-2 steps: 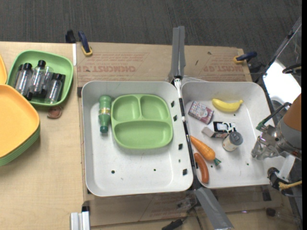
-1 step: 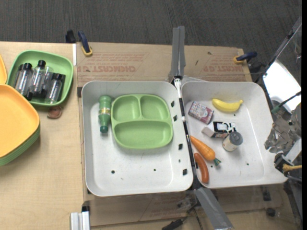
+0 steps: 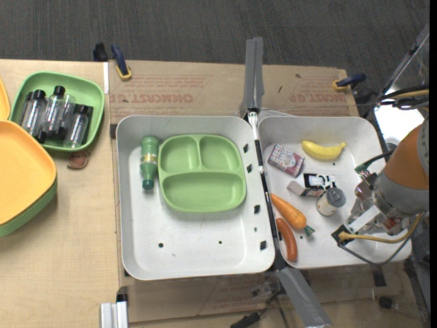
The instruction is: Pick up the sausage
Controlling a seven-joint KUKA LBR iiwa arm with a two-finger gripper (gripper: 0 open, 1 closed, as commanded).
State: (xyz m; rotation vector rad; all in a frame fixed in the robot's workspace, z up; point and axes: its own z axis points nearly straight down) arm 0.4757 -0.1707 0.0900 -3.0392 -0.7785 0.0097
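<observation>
The sausage (image 3: 287, 240) is a short red-orange link lying at the front left of the right bin (image 3: 369, 130), close to the bin's left wall. Just behind it lies an orange carrot (image 3: 289, 211), its green tip pointing right. My gripper (image 3: 356, 219) is low over the right side of the same bin, well to the right of the sausage and apart from it. It hangs from the grey wrist below the orange band (image 3: 414, 161). Nothing shows in the gripper.
Also in the right bin are a banana (image 3: 323, 149), a pink box (image 3: 285, 159), a black-and-white packet (image 3: 318, 181) and a small round jar (image 3: 331, 199) near the gripper. The left bin (image 3: 136, 244) holds a green divided plate (image 3: 201, 171) and a green bottle (image 3: 149, 161).
</observation>
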